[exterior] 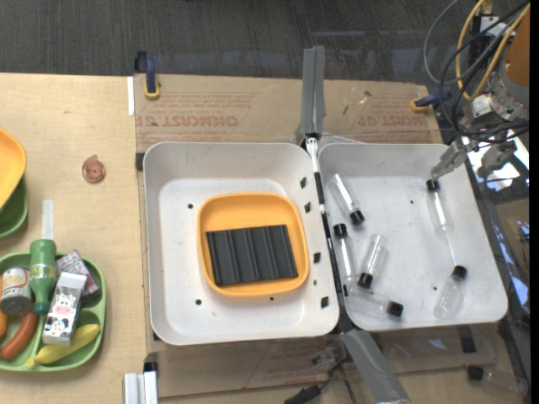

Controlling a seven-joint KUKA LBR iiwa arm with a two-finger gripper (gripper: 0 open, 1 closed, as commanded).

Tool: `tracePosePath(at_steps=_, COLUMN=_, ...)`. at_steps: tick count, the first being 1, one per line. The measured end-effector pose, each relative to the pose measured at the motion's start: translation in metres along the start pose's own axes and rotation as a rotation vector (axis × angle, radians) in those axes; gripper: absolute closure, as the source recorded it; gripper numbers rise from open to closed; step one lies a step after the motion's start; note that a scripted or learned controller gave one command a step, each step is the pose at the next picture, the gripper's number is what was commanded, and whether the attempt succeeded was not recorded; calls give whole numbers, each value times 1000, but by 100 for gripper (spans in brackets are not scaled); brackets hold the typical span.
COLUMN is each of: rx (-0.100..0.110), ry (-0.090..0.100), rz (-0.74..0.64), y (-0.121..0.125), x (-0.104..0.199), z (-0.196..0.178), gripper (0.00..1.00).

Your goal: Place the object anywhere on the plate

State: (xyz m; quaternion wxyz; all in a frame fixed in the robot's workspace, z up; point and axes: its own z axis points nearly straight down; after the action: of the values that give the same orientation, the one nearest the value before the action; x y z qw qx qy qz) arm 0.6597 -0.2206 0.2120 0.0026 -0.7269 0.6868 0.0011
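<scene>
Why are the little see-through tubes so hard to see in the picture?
In the camera view, the clear plastic tubes with black caps blend into the shallow white right bin, so mostly their caps stand out; the square orange plate in the left white bin looks sharp and evenly lit.

Arm at right edge — tool [446,160] low, angled leftward.

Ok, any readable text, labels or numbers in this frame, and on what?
"CHEMCAST": red print on the cardboard sheet, upside down; my best reading.
Smaller red lines beside it: too small to read.
Can and small carton on the green tray: labels blurred, unreadable.
</scene>
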Motion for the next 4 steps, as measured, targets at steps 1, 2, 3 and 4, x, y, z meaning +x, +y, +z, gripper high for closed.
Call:
tracePosePath(at_steps=1, rx=-1, ry=0, rz=-268, y=0, x=-5, z=4, gripper=0)
tracePosePath(at_steps=2, rx=1, ry=0, rz=-462, y=-1, x=-7, z=-23, gripper=0)
tracePosePath(at_steps=3, rx=-3, ry=-2, rz=-651, y=-2, x=-41, z=-10, gripper=0)
tracePosePath(at_steps=4, rx=0, ry=2, rz=-1022, y=-1, x=-13, z=-32, gripper=0)
